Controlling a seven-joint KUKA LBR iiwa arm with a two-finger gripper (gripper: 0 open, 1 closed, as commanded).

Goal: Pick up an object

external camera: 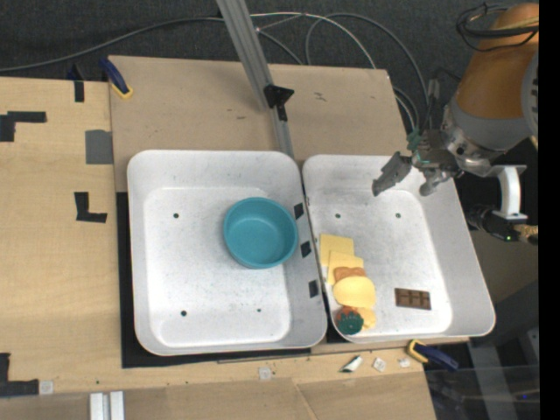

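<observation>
My gripper [409, 178] hangs over the far right part of the right bin [455, 234], fingers spread apart with nothing between them. Below it, along the right bin's left side, lie pale yellow pieces [339, 254], an orange-yellow lump [355, 290] and a small dark green round thing [351, 322]. A brown chocolate-like bar [412, 299] rests near the bin's front right. A blue bowl [259, 232] stands upright in the left bin [175, 261], toward its right side.
A slanted grey metal pole [249, 55] crosses above the left bin's far corner. Cables [350, 33] loop behind the bins. Small clips [433, 353] lie on the bench in front of the right bin.
</observation>
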